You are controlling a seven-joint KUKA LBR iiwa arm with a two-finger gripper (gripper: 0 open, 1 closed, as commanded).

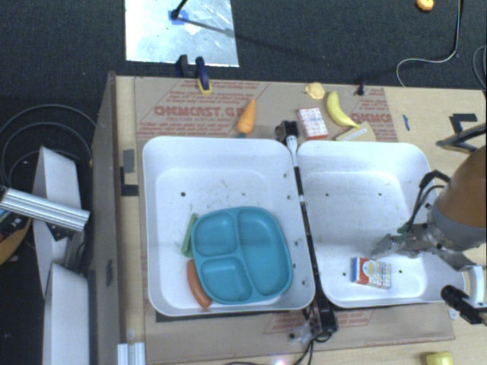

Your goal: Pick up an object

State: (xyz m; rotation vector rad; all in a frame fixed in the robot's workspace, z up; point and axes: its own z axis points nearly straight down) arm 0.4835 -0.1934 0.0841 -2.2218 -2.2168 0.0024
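Observation:
A small white carton (pixel 370 272) with red and blue print lies flat near the front of the right bin (pixel 358 166). My gripper (pixel 386 244) hangs low over the right bin's right side, just above and to the right of the carton, and the grey arm (pixel 459 211) reaches in from the right edge. I see nothing held in the gripper. In the left bin (pixel 175 181) lies a blue divided plate (pixel 242 253), with an orange sausage (pixel 197 284) along its front left edge and a green piece (pixel 187 234) tucked under its left side.
Behind the bins on the cardboard lie a carrot (pixel 245 116), a small red-and-white box (pixel 312 122), a banana (pixel 338 111) and a small yellow item (pixel 314 90). A black divider (pixel 301 204) runs between the bins. Cables trail at the right of the arm.

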